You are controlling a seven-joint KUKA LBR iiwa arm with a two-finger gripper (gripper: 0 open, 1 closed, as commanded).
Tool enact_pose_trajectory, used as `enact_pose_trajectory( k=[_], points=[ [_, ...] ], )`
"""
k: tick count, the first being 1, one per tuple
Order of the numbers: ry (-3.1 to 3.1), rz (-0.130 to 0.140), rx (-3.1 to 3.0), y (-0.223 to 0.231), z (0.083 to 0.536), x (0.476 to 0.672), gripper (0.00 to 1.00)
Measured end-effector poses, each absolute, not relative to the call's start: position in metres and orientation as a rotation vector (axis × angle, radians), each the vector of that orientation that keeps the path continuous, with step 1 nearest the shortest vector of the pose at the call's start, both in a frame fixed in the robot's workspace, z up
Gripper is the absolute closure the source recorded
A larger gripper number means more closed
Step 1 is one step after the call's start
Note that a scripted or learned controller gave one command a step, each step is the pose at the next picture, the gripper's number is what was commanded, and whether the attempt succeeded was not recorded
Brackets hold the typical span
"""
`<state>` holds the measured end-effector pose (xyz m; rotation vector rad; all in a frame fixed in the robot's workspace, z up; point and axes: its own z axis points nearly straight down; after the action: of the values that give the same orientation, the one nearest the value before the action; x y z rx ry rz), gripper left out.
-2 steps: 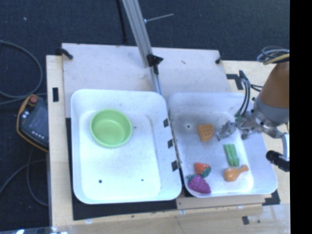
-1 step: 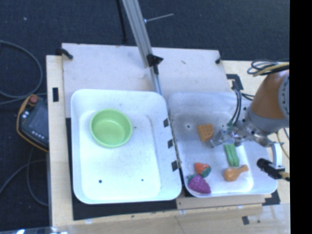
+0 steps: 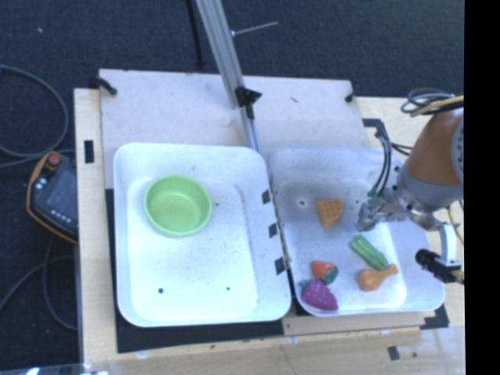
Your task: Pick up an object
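A lime-green bowl (image 3: 178, 204) sits in the white left bin (image 3: 133, 287), whose floor is flecked with small dark specks. In the white right bin (image 3: 301, 170), an orange wedge (image 3: 330, 212) lies above a green vegetable (image 3: 366, 251), with an orange gourd (image 3: 376, 276) just below it. Left of the gourd are a red strawberry with a green top (image 3: 323, 271) and a purple grape bunch (image 3: 319, 295).

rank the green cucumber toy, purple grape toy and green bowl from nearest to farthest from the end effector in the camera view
Measured from the end effector, at the right bin's right side:
1. The green cucumber-shaped toy, just below it in the picture, same bin.
2. The purple grape-bunch toy, at that bin's lower left corner.
3. The round light green plastic bowl, far off in the left bin.
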<state>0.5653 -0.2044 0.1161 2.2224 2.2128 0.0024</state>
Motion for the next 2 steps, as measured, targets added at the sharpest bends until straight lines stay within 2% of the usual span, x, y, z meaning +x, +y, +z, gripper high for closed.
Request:
enact_pose_trajectory(
  k=[2],
  points=[
    [2.213,0.004,2.220,-0.224,0.213,0.571,1.00]
  ],
)
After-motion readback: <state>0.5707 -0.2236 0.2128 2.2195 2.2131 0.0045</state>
